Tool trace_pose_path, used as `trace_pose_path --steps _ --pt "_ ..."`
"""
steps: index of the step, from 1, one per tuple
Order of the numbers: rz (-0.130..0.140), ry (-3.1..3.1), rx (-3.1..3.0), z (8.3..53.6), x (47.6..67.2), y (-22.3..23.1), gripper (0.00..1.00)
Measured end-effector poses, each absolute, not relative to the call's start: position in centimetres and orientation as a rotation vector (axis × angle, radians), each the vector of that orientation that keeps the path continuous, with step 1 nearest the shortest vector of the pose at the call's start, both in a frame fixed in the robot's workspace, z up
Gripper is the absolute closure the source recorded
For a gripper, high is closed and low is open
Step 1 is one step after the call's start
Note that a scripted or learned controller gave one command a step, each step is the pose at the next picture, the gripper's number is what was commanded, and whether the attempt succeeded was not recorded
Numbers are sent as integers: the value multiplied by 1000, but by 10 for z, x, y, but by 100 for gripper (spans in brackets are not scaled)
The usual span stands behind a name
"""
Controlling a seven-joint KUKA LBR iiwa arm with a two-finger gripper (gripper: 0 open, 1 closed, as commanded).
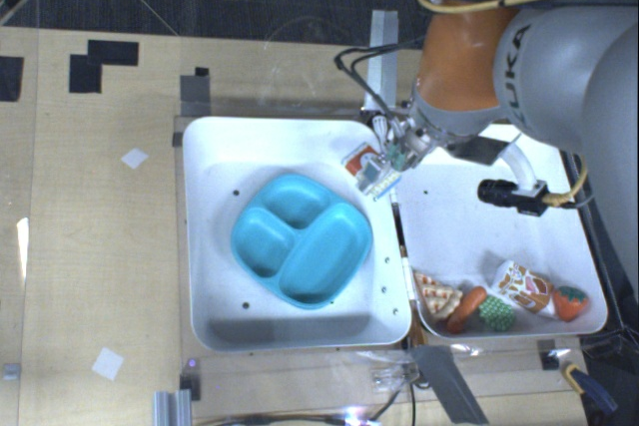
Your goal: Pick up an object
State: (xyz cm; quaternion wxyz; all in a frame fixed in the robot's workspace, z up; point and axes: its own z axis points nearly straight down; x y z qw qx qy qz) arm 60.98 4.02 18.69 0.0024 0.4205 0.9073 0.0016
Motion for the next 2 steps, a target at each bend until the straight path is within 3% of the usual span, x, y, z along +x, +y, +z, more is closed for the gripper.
trace_pose_path --steps 1,2 --pt "4 2899 1196 200 604 9 100" --pt "4 2722 1560 213 601 49 100"
